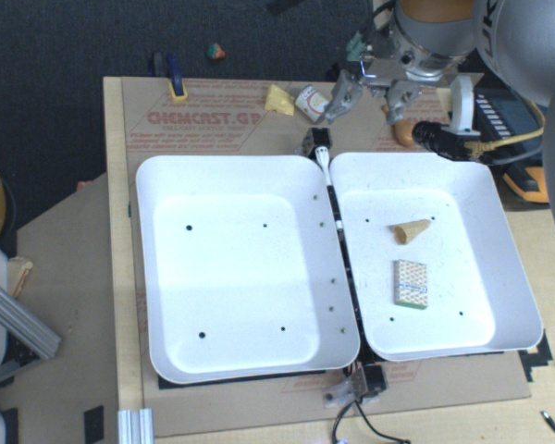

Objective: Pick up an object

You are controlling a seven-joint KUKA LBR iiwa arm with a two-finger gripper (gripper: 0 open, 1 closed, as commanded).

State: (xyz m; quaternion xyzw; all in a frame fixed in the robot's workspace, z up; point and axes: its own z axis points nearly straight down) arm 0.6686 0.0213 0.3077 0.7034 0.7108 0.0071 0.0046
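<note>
We see the two-finger metal gripper [368, 98] hanging past the right shallow white bin [509, 248], fingers apart, gripping nothing; a tan cone [410, 231] and patterned rectangular sponge [411, 283] sit inside.

Two smooth white plastic bins [166, 183] rest on matt brown cardboard [129, 118]; dark carpet [74, 17] beyond.

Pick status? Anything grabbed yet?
Nothing is picked so far. The hand is open above the bench behind the bins, with nothing between its fingers. The brown cone and the patterned sponge both lie in the right bin. Left to do: move over one, descend, grip, lift.
</note>
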